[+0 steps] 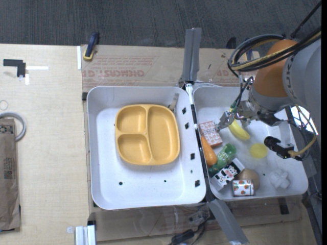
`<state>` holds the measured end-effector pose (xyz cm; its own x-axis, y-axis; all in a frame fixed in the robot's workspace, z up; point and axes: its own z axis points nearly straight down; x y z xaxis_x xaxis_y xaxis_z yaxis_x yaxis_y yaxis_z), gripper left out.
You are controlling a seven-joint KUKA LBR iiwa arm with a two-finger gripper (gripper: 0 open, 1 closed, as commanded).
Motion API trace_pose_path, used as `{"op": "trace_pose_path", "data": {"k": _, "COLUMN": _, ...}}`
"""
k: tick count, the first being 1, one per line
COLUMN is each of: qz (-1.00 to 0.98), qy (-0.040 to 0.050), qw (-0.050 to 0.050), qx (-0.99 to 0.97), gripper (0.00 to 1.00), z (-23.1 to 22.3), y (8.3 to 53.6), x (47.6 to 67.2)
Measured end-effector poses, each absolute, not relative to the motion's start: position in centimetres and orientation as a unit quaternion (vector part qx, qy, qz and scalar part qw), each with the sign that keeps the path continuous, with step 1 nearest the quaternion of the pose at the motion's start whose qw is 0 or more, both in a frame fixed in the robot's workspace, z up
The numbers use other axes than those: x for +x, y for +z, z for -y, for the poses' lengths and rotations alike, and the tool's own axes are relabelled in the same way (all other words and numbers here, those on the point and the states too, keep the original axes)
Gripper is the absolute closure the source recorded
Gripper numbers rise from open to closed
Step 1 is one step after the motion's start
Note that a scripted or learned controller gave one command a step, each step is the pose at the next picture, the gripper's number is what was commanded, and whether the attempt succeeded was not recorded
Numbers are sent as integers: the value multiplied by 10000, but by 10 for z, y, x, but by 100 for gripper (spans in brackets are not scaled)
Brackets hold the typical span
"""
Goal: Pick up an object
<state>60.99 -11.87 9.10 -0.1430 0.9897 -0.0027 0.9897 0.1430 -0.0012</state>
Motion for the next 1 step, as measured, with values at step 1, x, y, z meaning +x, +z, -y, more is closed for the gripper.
{"op": "trace_pose_path", "data": {"k": 1, "qz": -7566, "qy": -21, "qw": 4, "qx": 6539, "gripper": 100, "z": 119, "y": 99, "x": 610}}
